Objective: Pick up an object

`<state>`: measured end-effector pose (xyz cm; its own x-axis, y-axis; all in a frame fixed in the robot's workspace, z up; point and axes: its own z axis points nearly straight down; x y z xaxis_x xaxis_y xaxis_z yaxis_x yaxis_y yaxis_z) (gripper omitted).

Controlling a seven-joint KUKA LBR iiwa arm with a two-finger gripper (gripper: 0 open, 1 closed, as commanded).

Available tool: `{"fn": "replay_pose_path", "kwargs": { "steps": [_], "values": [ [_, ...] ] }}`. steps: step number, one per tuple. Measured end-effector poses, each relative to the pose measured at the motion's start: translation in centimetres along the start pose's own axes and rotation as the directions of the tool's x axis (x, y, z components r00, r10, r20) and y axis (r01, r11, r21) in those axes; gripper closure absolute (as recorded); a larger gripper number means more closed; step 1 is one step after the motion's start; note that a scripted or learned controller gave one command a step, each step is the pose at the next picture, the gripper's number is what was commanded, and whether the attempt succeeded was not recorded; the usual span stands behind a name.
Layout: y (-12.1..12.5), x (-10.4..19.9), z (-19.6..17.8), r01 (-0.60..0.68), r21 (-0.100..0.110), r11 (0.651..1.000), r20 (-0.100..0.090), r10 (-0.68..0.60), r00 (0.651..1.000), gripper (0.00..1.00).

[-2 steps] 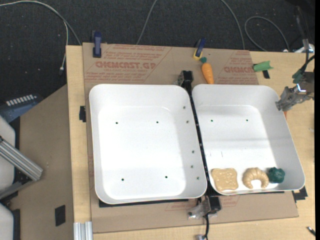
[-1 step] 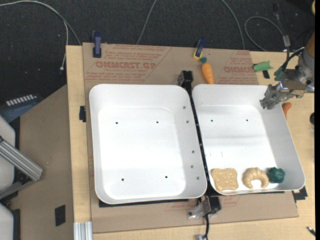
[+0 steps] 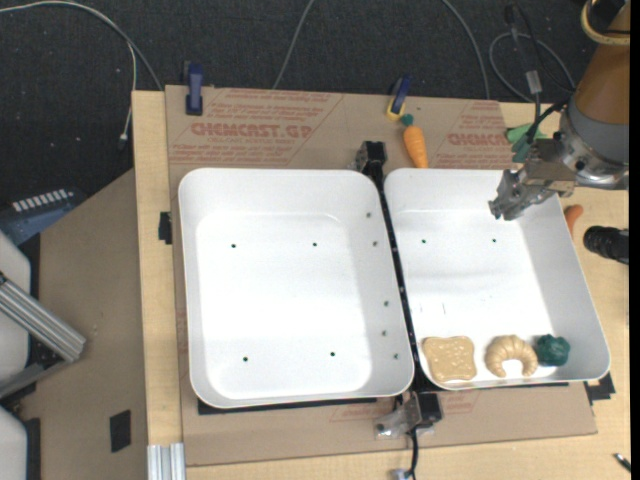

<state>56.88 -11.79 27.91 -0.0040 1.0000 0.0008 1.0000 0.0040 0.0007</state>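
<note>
Bins: two white, side by side on the counter [image 3: 160,408].
Right bin [image 3: 480,278]: three objects along its near edge: cracker [image 3: 448,359], croissant [image 3: 511,355], green piece [image 3: 551,348].
Gripper [image 3: 508,203]: above that bin's far right corner; jaws' state cannot be told.
Carrot [image 3: 415,145]: one, on the counter behind the bins.

Even, bright overhead light washes the two white bins [image 3: 290,288] almost featureless, with soft grey shading along their inner walls. The picture is slightly soft and grainy throughout. Dark carpet [image 3: 70,78] around the desk [image 3: 300,118] stays dim.
</note>
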Motion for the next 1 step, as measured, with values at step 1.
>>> {"fn": "replay_pose_path", "kwargs": {
  "steps": [1],
  "values": [
    [-0.43,5.28,1.06,0.001,0.001,1.0,0.0,-0.001,1.0,1.0]
  ]
}}
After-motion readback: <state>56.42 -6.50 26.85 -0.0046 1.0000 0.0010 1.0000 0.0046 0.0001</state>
